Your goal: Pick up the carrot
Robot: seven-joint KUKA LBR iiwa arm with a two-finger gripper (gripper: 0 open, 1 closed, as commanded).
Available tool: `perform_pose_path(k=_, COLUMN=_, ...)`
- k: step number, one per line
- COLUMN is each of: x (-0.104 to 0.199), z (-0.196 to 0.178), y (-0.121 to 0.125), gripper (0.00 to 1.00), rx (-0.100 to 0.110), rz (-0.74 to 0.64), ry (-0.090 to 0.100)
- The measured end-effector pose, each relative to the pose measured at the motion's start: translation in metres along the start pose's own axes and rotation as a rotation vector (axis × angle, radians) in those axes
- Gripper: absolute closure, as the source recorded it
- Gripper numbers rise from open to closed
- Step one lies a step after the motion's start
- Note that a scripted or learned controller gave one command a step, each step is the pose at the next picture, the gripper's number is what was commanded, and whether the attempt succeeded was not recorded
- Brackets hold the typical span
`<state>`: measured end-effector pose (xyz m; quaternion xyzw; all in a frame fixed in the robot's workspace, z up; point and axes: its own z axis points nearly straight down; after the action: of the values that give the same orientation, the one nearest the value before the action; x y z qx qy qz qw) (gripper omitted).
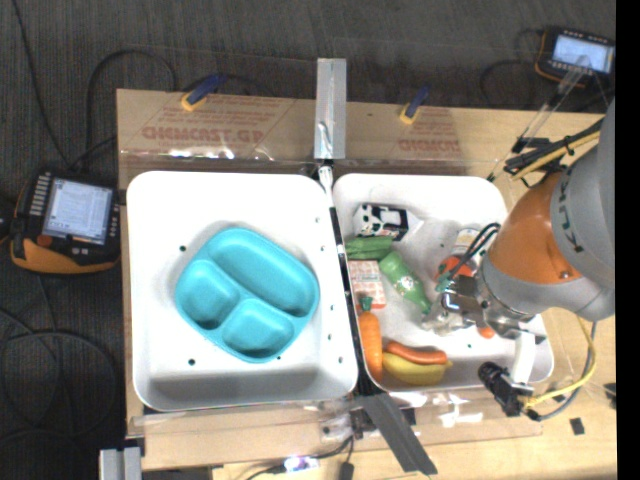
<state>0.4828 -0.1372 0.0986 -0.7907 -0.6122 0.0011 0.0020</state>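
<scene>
Carrot (369, 338) lies against the right bin's (420, 190) left wall, at nine o'clock from the gripper (450, 301), beside a banana (412, 368). Jaw state cannot be told; the wrist hides it.

Carrot (369, 340) beside banana (412, 366), right bin (420, 190)

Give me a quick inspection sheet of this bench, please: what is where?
Surface: two white bins side by side on a bench.
Job's things: carrot at right bin's left wall.
Clutter: blue divided tray in left bin; green bottle, banana, black-and-white item in right bin.
Grippers: gripper low in right bin, apart from carrot.
Cables: yellow and black wires by arm.
Surroundings: two handheld screens, dark carpet.
</scene>
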Motion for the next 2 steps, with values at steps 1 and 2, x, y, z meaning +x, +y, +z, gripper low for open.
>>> perform_pose_path(k=1, x=-0.065, z=0.007, y=0.024, gripper=1.0, rx=-0.015, rz=0.063, ry=0.009)
perform_pose_path(k=2, x=-0.011, z=0.007, y=0.009, gripper=1.0, rx=-0.024, rz=0.406, ry=-0.001)
